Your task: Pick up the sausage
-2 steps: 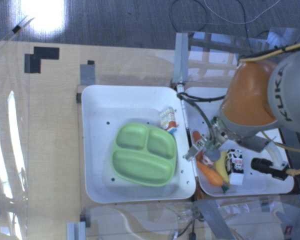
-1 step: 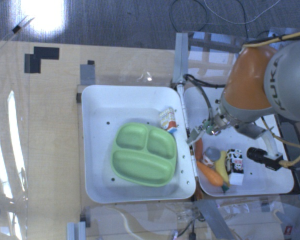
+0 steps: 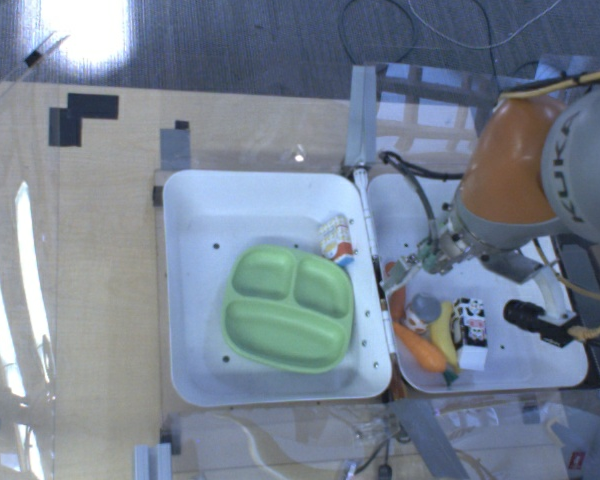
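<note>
In the right bin (image 3: 570, 368), the gripper (image 3: 427, 260), its opening impossible to judge, hangs above what may be the sausage (image 3: 397, 302), crowded by a carrot (image 3: 420, 348), banana (image 3: 443, 330) and small carton (image 3: 470, 321).

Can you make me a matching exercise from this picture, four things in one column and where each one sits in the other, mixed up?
Things:
1. green divided plate
2. carrot
3. small snack packet
4. black and white carton

Places:
A. right bin, towards its right side, beside the banana
B. left bin, lying in the middle
C. right bin, at the near left corner
D. left bin, against the right wall, just beyond the plate

Pairs: 1-B, 2-C, 3-D, 4-A
</note>
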